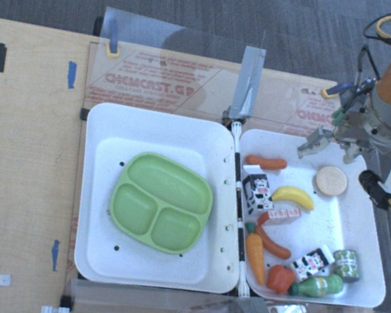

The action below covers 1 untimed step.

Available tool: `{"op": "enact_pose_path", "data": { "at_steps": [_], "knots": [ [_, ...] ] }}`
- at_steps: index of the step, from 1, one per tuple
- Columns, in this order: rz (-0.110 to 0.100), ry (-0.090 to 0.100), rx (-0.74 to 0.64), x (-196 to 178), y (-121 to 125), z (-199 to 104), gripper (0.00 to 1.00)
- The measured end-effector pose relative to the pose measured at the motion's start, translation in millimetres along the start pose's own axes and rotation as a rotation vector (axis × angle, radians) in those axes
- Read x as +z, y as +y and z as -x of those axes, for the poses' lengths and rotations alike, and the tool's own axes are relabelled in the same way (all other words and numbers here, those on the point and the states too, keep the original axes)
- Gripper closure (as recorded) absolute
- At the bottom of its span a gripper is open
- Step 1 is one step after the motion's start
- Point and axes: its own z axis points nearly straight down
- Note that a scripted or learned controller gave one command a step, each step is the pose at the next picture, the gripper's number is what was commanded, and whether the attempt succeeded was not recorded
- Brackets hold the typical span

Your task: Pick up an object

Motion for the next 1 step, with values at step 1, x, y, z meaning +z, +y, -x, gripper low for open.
{"op": "enact_pose_path", "data": {
  "at_steps": [1],
  "knots": [
    [0.003, 0.000, -0.011, 132.0, 4.2, 11.1, 0.00]
  ]
}}
